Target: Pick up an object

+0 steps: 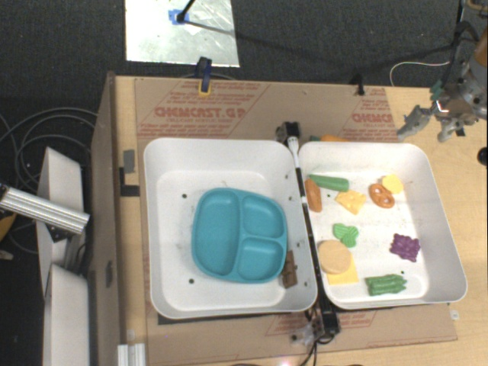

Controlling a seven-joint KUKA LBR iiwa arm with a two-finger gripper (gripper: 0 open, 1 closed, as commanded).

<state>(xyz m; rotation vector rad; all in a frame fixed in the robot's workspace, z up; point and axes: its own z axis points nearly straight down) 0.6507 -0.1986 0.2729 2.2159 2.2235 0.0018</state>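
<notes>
So there are two white bins side by side on the table [191, 97]. The left bin [164, 174] has one teal divided plate [239, 235] with three compartments, plus one small brown thing [290, 269] at the plate's 4 o'clock, leaning against the wall between the bins; can't tell what it is.

The right bin [438, 227] is where the pickable stuff is, nine pieces by my count, one of each:
- an orange hot dog [313, 194] at the bin's 10 o'clock, long axis running 12 to 6 along the left wall
- a green pepper-ish piece [329, 181] just beside it, long axis about 9 to 3, tilted slightly down toward 3
- a yellow cheese wedge [351, 201]
- an orange pretzel [381, 195]
- a small yellow piece [393, 184] touching the pretzel at its 1 o'clock
- a green broccoli-like piece [345, 234] near the middle
- purple grapes [405, 247] at the bin's 3 to 4 o'clock
- a round tan cookie [334, 256] sitting on a yellow square [345, 276]
- a green pickle-looking piece [385, 284] at 6 o'clock, long axis roughly 9 to 3

The gripper [436, 123] is outside the right bin, off at its 1 o'clock above the bare table, fingers spread apart with nothing between them.
</notes>
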